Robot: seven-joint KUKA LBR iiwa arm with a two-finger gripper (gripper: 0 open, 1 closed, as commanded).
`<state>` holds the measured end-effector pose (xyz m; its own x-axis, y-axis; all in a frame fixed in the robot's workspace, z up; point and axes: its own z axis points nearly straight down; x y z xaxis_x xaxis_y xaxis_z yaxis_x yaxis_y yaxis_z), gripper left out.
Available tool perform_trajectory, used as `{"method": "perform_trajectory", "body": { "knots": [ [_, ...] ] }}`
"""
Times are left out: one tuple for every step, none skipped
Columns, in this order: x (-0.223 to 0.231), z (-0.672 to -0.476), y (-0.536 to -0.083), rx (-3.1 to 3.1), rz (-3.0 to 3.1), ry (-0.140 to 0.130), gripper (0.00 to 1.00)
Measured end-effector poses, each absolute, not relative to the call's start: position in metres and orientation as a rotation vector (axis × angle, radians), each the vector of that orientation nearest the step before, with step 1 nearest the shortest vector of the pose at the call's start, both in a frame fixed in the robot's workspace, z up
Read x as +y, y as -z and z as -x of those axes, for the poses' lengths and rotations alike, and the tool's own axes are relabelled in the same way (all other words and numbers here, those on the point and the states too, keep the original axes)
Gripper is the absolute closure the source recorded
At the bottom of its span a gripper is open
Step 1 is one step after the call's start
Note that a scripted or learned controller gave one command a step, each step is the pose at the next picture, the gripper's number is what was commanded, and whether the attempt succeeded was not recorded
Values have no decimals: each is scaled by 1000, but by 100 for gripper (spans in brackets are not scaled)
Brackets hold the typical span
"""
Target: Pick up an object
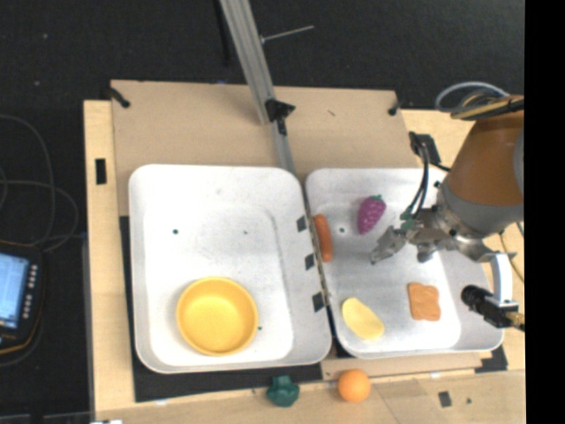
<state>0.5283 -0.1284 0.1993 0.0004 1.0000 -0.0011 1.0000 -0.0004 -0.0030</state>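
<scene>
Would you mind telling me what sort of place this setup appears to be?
Probably a robotics lab grasping bench: two white bins hold toy items such as a purple fruit and yellow bowl, with the end effector over the right bin.

Arm (481, 170) reaches in from right, orange band up top, wrist angled w/ claw (386, 247) pointing left-down.

The arm (485, 170) hides part of the right bin (353, 188).

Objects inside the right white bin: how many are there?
4: purple grape-like fruit at back, orange carrot-like stick on left edge, pale yellow oval front left, orange block front right. The arm may hide more.
</scene>
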Motion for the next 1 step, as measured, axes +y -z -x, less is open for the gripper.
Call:
{"method": "perform_trajectory", "body": {
  "knots": [
    [-139, -528, -150, -2219, 2222, -5, 0]
  ]
}}
